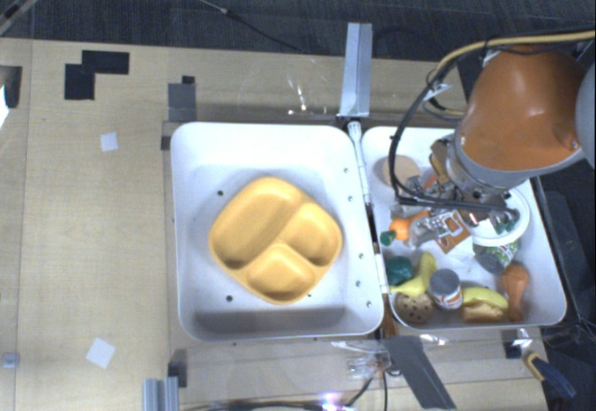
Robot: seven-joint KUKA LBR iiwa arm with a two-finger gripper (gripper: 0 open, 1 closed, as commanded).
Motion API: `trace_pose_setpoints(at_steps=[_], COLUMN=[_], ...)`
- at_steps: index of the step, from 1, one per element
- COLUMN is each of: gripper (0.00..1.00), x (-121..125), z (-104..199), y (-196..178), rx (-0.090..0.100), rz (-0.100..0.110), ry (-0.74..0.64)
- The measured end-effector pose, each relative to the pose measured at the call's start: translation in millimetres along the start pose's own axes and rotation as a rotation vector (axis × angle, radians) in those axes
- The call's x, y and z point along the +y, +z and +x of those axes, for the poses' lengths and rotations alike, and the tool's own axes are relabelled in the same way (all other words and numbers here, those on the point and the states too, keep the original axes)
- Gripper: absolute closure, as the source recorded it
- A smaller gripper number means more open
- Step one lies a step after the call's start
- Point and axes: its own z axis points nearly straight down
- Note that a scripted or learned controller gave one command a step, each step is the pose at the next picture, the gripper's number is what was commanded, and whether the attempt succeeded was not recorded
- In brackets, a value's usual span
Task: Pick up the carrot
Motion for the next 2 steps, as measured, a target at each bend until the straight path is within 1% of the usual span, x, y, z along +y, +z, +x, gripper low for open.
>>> trace_pose_setpoints(at_steps=[1, 2], gripper=[1.0, 0.0], x=[-13.4, -13.0], z=[25.4, 25.2], y=[-4.3, -4.3], rx=[0.008, 0.008], rz=[-0.005, -0.006], ry=[-0.637, -0.638])
